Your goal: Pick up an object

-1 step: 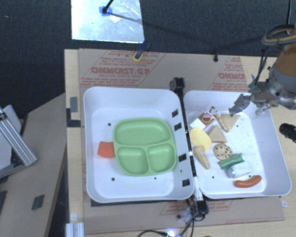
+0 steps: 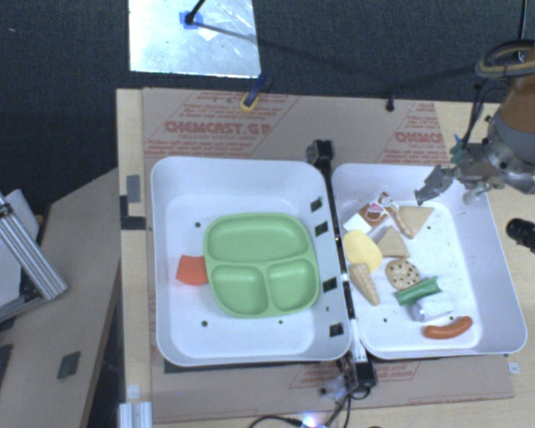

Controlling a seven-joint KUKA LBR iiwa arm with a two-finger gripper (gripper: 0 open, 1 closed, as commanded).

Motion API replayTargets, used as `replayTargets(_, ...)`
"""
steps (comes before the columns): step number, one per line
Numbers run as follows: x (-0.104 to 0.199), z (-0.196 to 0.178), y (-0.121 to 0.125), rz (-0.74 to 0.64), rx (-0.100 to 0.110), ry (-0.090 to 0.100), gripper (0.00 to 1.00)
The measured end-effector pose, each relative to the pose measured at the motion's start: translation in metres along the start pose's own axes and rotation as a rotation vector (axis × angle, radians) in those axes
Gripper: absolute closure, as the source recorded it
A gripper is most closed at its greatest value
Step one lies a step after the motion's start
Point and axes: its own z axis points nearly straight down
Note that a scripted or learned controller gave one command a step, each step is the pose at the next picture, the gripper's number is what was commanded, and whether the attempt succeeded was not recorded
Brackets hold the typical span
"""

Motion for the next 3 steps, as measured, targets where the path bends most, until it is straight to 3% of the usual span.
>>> replayTargets(2,0.008,0.114,0.013,0.000,0.004,0.001,0.00)
replayTargets(3,0.008,0.150,0.013,0.001,0.002,0.000,0.00)
